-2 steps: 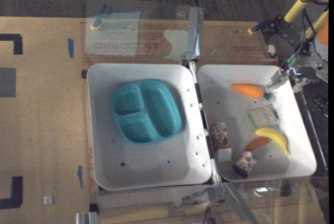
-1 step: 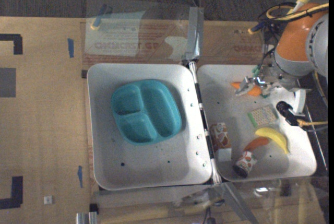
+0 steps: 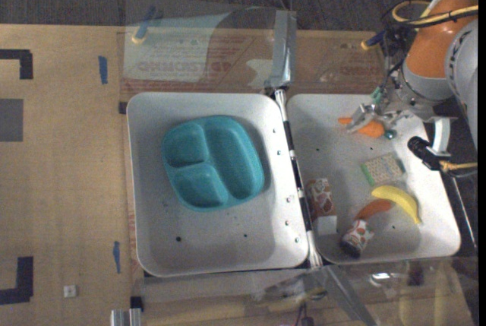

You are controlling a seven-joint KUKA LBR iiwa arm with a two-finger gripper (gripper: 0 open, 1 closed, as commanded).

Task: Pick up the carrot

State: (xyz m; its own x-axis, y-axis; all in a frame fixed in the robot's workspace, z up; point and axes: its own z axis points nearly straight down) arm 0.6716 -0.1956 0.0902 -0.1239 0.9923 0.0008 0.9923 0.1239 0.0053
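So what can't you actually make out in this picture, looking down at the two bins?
- Gripper: blurred and small in the camera view, so its grip is unclear.
- Carrot: partly covered by the gripper; whether it is gripped or merely touched is unclear.
- Second orange piece: partly hidden by the banana, so its identity is uncertain.
- Small can: label too small to read.
- Arm: cut off by the right edge.

carrot (image 3: 370, 130) partly hidden, perhaps under gripper (image 3: 372, 116)

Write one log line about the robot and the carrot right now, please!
gripper: over right bin, far end | carrot: under it, hold unclear | teal plate: left bin
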